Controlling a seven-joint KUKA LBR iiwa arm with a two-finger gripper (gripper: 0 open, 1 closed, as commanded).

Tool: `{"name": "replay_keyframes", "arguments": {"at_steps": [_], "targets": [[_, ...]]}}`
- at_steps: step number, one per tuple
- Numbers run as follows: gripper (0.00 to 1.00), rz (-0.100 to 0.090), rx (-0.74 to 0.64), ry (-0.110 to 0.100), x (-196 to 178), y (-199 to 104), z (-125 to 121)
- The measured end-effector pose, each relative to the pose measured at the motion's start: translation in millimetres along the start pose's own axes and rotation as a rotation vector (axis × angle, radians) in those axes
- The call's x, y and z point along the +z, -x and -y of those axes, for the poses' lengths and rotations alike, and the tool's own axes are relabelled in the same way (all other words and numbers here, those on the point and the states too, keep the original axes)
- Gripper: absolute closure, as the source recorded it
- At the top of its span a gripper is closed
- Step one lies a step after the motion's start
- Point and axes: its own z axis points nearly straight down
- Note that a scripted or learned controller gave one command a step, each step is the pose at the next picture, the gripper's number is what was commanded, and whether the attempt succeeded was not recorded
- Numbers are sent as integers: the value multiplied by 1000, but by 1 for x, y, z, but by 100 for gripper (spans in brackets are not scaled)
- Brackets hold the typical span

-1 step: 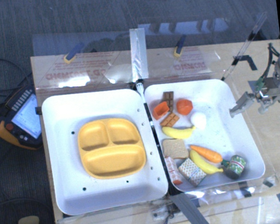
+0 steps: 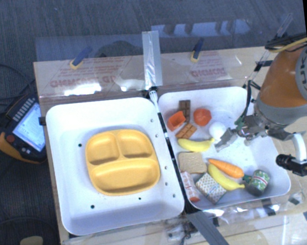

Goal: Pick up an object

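At the near edge of the right bin [image 2: 273,190] the clutter is thickest: a patterned packet [image 2: 210,187], a banana [image 2: 223,176] and a carrot [image 2: 226,167] lie touching, with a dark green lump [image 2: 258,182] at the carrot's 3 o'clock. Farther in, a second banana [image 2: 195,144] and a white egg [image 2: 217,131] sit just beside the gripper [image 2: 228,137], which reaches in from 3 o'clock (low, presumably for a side approach). Whether the fingers are spread or pressed together, I cannot tell; nothing is visibly between them. A tomato [image 2: 201,116] lies beyond. The left bin [image 2: 65,174] carries a yellow tray [image 2: 122,160], likely a drop target.
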Motion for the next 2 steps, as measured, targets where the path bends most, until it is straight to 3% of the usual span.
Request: {"name": "replay_keyframes", "arguments": {"at_steps": [1, 2], "targets": [[0, 6, 53, 14, 55, -31, 43], [100, 4, 52, 16, 45, -32, 42]]}}
